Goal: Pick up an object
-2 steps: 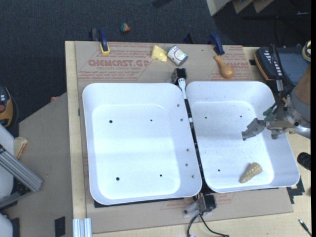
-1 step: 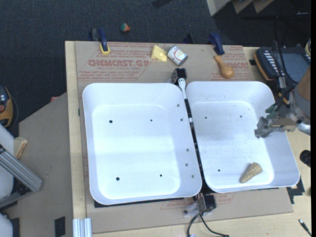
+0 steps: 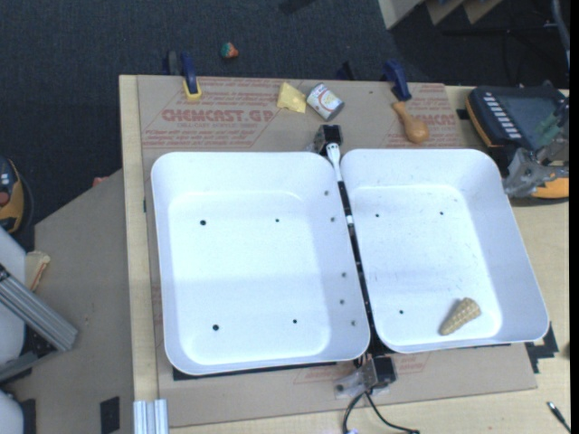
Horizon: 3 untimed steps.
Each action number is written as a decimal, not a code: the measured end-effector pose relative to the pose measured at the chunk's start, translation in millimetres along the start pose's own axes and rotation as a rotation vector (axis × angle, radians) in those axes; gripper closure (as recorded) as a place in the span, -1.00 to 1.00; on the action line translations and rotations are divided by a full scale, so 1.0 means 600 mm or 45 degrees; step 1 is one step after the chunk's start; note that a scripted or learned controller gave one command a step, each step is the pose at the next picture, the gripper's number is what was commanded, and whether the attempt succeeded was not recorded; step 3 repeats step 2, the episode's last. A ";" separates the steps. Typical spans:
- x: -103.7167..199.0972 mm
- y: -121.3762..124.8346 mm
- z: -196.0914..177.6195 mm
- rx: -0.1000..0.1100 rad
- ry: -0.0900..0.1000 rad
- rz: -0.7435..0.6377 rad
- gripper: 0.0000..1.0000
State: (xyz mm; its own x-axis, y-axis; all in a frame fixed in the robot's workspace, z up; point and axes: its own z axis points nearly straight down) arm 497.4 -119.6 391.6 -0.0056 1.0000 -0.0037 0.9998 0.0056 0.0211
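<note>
A: Start nearest the camera. What lies low in the camera view?

B: The right bin (image 3: 512,242) has one thing in it, a tan ridged cone (image 3: 460,316), lying on its side in the near right corner, close to the front wall and well apart from everything else. That, I judge, is the object to pick up.

A: And the left bin (image 3: 163,242)?

B: Bare white floor with a few small dark dots. The two bins touch along a dark seam down the middle.

A: Why would the cone sit in that corner?

B: I'd guess it rolled or was dropped there. Being tucked near two walls may crowd a grasp, so a straight-down approach looks safest.

A: The pincer's state?

B: I cannot tell; nothing lets me judge how far open it is or whether it grips anything. The cone lies free on the bin floor, so the pick is not yet done.

A: Farther back?

B: On the table (image 3: 136,333) beyond the bins: a yellow piece (image 3: 291,99), a small white-and-brown box (image 3: 325,101), an orange-brown wooden piece (image 3: 412,125), and blue clamps (image 3: 189,75) at the board's far edge, likely pinning it down. A dark handheld unit (image 3: 507,116) sits at far right.
</note>
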 end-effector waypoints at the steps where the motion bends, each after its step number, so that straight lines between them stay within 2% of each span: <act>1: 0.113 0.028 0.127 0.037 0.009 -0.002 1.00; 2: 0.164 0.107 0.024 0.013 0.004 0.000 1.00; 3: 0.164 0.107 0.024 0.013 0.004 0.000 1.00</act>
